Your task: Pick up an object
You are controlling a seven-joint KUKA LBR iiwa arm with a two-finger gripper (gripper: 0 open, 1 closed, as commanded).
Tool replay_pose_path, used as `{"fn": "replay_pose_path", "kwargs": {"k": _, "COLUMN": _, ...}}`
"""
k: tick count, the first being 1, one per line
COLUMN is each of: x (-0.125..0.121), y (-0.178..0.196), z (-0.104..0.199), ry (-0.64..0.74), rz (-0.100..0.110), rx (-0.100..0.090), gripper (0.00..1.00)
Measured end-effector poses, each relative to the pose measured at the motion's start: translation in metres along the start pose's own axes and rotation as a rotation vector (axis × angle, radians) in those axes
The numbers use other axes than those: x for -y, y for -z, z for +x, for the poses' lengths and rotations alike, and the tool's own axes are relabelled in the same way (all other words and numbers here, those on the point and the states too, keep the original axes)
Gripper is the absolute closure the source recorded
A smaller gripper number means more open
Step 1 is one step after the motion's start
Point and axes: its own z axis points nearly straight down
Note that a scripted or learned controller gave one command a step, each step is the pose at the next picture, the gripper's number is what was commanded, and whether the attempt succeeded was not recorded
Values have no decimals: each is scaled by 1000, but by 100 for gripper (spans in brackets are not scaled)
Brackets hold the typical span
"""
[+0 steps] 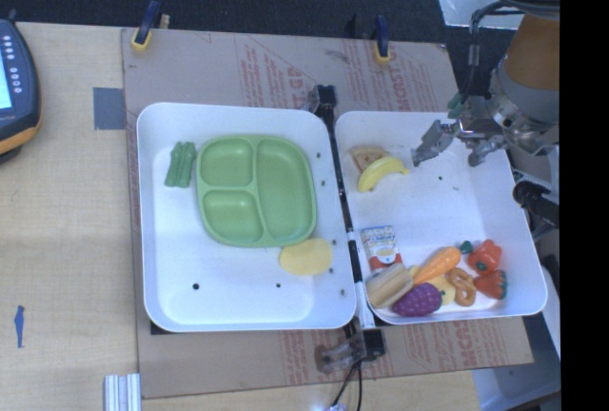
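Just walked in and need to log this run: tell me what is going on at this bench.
A robot arm reaches in from the right, its gripper over the right bin near the banana, with nothing between its fingers. Toy food is piled in that bin's near corner, including a carrot and grapes. The left bin holds a green divided plate.
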Motion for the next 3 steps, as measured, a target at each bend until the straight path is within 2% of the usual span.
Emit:
{"fn": "replay_pose_path", "kwargs": {"k": 1, "x": -55, "y": -62, "z": 50, "ry": 6, "rz": 0, "rx": 0, "gripper": 0}}
{"fn": "replay_pose_path", "kwargs": {"k": 2, "x": -65, "y": -58, "z": 65, "ry": 3, "rz": -3, "rx": 2, "gripper": 0}}
{"fn": "replay_pose_path", "kwargs": {"k": 3, "x": -44, "y": -164, "z": 15, "ry": -3, "rz": 8, "rx": 2, "gripper": 0}}
